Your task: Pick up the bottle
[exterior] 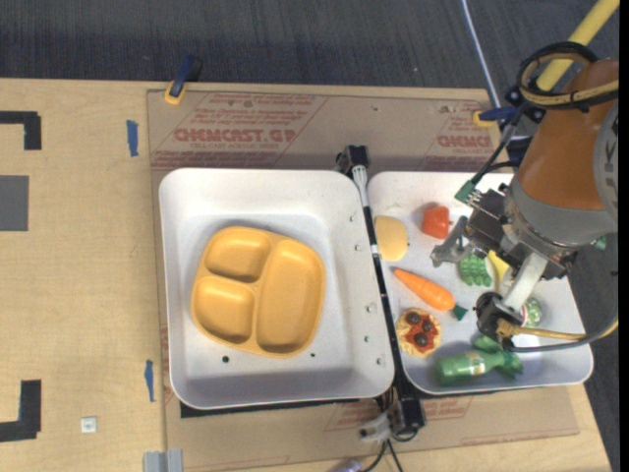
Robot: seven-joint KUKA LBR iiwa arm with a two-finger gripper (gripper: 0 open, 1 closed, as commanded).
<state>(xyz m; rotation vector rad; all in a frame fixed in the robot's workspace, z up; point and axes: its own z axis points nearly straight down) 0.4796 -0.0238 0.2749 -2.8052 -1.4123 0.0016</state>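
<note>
Watching your gripper [449, 253], whose opening you cannot tell, mind the bottle [479, 365] lying near the bin wall [562, 373]; it may roll aside.

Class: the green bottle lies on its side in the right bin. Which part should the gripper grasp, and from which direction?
Probably the middle of the bottle, from straight above, closing across its narrow width. It lies flat, with its long axis running along the near wall of the right bin, and that wall likely blocks a sideways approach.
</note>
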